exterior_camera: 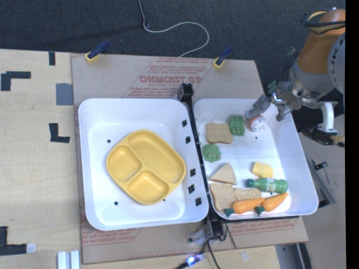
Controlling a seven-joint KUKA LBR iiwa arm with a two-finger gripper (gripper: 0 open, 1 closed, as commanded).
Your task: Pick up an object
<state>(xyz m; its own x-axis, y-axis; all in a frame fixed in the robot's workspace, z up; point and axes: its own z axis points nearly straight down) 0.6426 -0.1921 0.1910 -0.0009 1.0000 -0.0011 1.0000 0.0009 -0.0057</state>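
Note:
My gripper (268, 112) hangs over the far right corner of the right bin (300, 167), open, with its fingers spread apart. A small white and red object (257, 123) lies just under the left fingertip (255, 112); it is not between the fingers. In the same bin lie a bread slice (219, 133), two green leafy pieces (236, 125) (211, 152), a sandwich wedge (224, 174), a cheese cube (262, 169), a green bottle (268, 185) and two carrots (247, 206) (273, 202).
The left bin (95, 150) holds a yellow divided plate (146, 166). A black divider clip (186, 91) sits where the bins meet. A white cable (174, 27) runs across the dark floor beyond the bench.

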